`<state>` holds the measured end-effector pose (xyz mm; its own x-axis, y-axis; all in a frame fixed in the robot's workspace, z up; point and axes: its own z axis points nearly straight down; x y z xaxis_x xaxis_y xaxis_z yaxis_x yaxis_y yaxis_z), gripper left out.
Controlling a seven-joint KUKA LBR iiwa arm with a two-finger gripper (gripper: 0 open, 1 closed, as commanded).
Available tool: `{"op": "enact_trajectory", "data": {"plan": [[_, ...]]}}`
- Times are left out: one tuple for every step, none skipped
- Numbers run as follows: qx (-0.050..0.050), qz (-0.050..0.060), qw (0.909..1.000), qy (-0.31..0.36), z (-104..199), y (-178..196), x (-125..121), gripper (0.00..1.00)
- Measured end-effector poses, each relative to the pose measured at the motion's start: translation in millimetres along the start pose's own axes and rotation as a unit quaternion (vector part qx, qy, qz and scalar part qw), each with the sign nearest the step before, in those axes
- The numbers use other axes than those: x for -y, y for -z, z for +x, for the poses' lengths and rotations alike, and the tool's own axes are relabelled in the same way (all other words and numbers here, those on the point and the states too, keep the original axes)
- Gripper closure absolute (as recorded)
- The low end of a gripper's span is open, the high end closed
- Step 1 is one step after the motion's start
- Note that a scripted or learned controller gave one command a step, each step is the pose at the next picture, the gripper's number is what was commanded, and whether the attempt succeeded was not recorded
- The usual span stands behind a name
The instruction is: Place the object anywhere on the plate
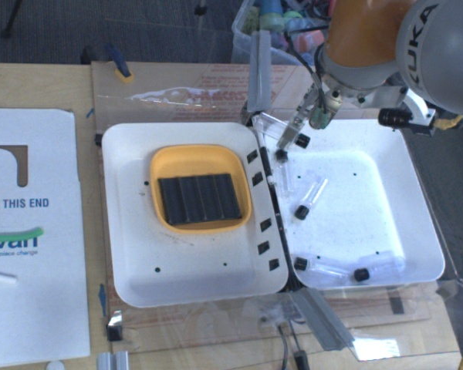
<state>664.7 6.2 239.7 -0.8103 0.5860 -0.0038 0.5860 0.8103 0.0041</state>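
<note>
A yellow plate lies in the left white bin. A dark grey ridged block lies flat on the plate. My gripper hangs over the far left corner of the right bin, close to the divider between the bins. A clear piece with a black end lies right under the gripper tip; whether it is held I cannot tell. A clear tube with a black cap lies in the middle of the right bin.
Two more clear tubes with black caps lie along the right bin's near edge. A clear tub of coloured items stands behind the bins. A white printed sheet covers the bench at left.
</note>
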Motion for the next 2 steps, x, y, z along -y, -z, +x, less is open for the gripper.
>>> {"op": "enact_trajectory", "data": {"plan": [[0.001, -0.001, 0.9897, 0.143, 7.1, 21.6, -1.5, 1.0], [0.001, -0.001, 0.9897, 0.143, 6.8, 21.7, -1.1, 0.0]]}}
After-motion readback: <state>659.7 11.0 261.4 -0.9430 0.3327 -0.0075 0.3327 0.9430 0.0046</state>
